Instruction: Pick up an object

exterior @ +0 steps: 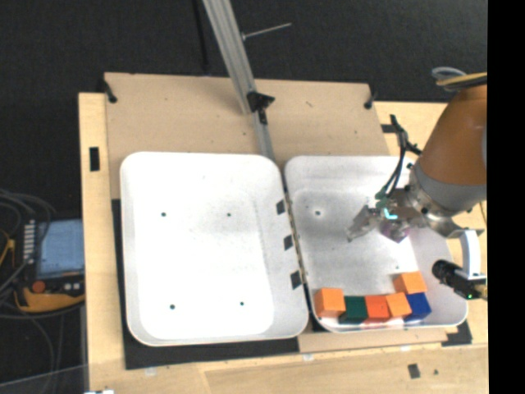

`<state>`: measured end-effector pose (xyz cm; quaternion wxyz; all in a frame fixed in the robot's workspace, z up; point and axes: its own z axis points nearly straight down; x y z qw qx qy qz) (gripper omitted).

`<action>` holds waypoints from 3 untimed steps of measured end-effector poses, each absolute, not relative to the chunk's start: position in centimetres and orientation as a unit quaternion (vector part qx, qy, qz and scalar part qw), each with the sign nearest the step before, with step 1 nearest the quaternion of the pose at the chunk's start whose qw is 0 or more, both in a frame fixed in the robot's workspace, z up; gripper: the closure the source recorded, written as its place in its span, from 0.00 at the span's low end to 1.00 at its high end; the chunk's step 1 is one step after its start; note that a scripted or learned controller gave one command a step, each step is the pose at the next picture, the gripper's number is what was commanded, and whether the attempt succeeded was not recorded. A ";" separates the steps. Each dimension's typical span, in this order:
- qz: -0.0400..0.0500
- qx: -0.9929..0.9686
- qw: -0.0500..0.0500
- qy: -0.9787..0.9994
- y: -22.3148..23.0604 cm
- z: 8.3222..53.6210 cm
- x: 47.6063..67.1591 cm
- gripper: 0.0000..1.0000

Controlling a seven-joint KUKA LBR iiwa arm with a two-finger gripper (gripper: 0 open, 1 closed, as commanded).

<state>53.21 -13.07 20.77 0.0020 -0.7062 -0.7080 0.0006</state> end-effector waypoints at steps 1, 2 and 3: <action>-0.001 -0.707 0.000 -0.707 -13.1 21.0 53.3 0.00; 0.002 -0.708 0.002 -0.706 -12.9 14.7 53.5 0.00; 0.000 -0.708 -0.002 -0.706 -13.1 9.7 53.6 0.00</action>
